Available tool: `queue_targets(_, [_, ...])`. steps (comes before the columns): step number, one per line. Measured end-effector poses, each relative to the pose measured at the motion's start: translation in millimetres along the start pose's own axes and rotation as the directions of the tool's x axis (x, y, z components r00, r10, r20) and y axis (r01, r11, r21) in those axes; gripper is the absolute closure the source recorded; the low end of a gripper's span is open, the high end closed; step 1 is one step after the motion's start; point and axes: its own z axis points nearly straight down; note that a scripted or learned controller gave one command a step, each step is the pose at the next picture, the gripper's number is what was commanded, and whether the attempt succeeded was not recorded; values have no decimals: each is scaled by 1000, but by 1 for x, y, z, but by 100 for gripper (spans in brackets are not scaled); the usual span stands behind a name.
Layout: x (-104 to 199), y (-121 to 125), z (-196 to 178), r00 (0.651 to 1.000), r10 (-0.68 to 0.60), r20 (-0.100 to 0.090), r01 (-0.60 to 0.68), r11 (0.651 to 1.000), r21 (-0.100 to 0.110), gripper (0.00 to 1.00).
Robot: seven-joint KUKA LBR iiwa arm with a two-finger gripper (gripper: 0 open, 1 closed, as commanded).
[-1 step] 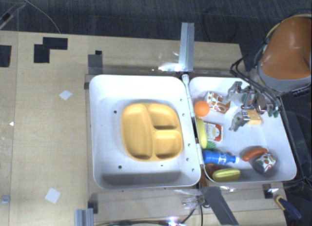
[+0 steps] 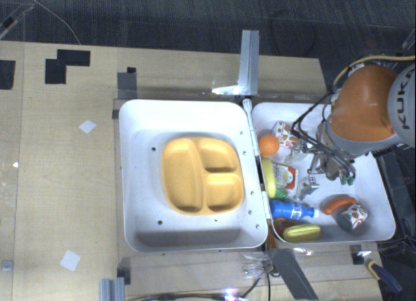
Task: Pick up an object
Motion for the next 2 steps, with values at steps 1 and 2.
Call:
queue_targets(1, [-29,-50,20,998,63,9,-63,998,2,0])
queue_targets(2, [-44,-103,17,958,285,14,-286,958,0,0])
